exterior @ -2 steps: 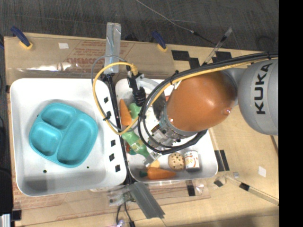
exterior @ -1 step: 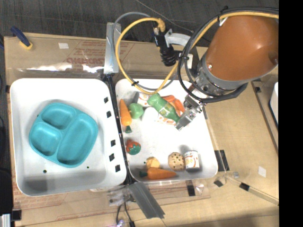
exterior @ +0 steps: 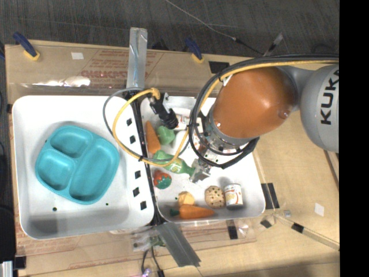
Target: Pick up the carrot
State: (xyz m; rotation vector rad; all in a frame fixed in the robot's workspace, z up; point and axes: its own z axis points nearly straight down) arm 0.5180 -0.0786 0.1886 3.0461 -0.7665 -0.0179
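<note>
The carrot (exterior: 196, 212), orange and tapered, lies flat along the front wall of the right bin (exterior: 253, 203), its tip pointing right. My gripper (exterior: 199, 172) hangs under the big orange wrist band in the middle of that bin, above and slightly behind the carrot, apart from it. Nothing shows between the gripper and the carrot but bare bin floor. The arm hides the bin's back right part.
A second orange tapered piece (exterior: 152, 138) lies by the left wall with green toys (exterior: 166, 134) beside it. A red-green toy (exterior: 162, 179), a yellowish lump (exterior: 185, 198), a cookie (exterior: 214, 196) and a small can (exterior: 233, 195) crowd the carrot. A teal divided plate (exterior: 76, 163) sits in the left bin.
</note>
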